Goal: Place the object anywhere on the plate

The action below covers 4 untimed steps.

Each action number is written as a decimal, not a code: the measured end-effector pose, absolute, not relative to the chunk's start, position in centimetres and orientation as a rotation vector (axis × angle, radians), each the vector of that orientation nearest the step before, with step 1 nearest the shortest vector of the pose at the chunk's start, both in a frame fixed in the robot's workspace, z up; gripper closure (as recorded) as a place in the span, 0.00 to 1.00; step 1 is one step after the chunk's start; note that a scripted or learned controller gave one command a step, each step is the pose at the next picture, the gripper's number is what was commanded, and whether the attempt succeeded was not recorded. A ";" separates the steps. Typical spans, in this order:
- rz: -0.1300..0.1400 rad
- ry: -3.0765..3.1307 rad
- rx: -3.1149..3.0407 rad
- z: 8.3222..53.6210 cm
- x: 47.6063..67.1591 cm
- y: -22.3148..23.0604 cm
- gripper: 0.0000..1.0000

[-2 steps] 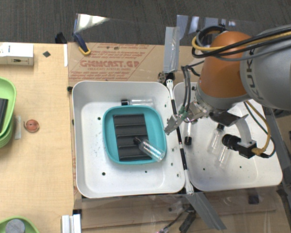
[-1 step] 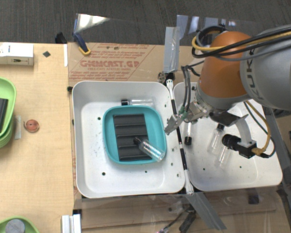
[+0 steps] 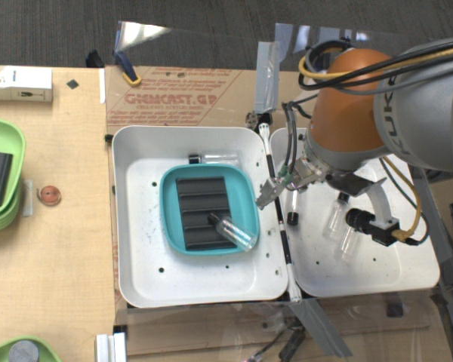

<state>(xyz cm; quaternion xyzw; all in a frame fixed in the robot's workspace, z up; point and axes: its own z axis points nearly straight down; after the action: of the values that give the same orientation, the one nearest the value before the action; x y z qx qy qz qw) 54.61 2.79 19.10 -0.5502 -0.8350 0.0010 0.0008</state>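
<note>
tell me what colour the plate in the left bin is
Teal plate, with a dark ridged insert, clearest in the camera view.

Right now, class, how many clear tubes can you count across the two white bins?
4: one on the teal plate at its lower right, one behind the plate, two in the right bin. The arm may hide more.

Plastic, card and wood
Glossy teal plate (image 3: pixel 174 217) holds a clear plastic tube (image 3: pixel 232 231); smooth white bins (image 3: pixel 136 270), matt brown cardboard (image 3: pixel 174 93), pale wood bench (image 3: pixel 53 277).
</note>
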 end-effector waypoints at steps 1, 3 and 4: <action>0.003 -2.622 -1.728 19.1 54.6 2.8 0.00; 0.003 -2.622 -1.728 19.1 54.6 2.8 0.00; 0.003 -2.622 -1.728 19.1 54.6 2.8 0.00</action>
<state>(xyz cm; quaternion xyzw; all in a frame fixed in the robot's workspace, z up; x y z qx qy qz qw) 54.61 2.79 19.10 -0.5502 -0.8350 0.0010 0.0008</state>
